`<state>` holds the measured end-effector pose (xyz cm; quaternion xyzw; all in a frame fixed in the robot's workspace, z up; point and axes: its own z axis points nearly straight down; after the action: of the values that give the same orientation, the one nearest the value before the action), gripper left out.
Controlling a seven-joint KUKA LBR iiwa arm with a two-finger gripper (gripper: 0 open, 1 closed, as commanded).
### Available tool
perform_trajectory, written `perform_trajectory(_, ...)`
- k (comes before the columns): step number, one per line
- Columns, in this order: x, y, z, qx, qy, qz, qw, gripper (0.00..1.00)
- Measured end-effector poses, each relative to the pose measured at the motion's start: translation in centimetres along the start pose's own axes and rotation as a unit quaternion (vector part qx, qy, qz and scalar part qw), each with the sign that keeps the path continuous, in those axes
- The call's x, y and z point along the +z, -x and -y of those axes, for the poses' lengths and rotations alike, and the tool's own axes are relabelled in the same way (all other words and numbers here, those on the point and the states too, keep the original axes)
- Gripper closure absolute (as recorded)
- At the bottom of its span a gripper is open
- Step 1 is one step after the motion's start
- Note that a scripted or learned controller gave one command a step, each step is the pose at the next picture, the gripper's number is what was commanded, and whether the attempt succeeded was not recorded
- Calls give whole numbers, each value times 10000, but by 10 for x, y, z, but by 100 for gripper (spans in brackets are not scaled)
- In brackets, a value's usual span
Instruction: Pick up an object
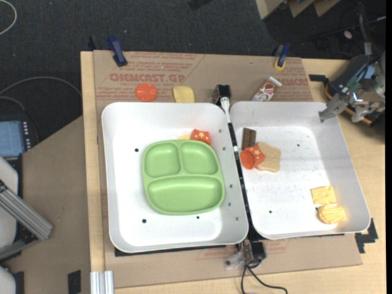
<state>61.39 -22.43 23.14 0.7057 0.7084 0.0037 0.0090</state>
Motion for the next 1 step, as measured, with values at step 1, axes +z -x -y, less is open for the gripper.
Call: perform_trajectory(1, 101, -84, 12, -14, -132, -67, 9999, 0)
